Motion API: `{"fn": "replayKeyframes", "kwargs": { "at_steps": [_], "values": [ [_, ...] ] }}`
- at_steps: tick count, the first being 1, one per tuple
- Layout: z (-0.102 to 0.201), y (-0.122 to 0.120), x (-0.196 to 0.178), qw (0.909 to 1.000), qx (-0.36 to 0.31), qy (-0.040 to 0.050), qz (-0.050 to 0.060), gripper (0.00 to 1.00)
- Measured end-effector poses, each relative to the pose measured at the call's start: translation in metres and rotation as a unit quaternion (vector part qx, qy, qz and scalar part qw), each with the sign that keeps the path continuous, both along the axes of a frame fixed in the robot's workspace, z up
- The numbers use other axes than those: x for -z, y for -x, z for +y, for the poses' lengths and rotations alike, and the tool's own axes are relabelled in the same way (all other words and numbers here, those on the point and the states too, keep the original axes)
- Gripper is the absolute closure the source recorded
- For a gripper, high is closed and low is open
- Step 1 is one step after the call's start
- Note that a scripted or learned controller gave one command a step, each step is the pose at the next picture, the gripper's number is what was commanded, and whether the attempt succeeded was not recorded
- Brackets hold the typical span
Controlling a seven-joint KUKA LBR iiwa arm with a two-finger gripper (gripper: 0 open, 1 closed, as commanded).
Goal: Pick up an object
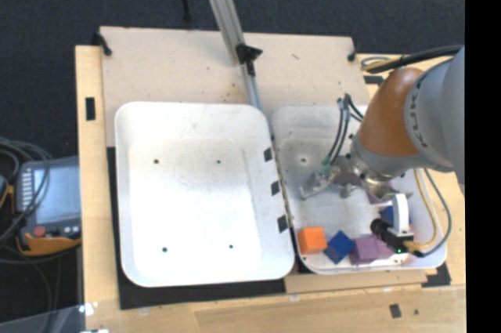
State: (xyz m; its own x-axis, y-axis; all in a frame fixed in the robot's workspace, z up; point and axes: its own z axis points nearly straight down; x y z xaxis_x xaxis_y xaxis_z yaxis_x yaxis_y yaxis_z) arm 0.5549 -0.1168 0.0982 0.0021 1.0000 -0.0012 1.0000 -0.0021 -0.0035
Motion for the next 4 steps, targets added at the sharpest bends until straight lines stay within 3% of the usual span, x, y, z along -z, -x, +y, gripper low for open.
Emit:
{"fn": "replayKeyframes", "kwargs": {
  "at_steps": [1,3,4],
  "values": [
    [-0.001,-0.002,-0.014,1.0000,0.005,-0.0002,-0.005,1.00],
    [-0.015,-0.018,-0.114,1.0000,-0.002,0.0006,-0.005,1.00],
    [-0.017,-0.019,-0.143,1.0000,-0.003,0.0000,-0.004,1.00]
  ]
}}
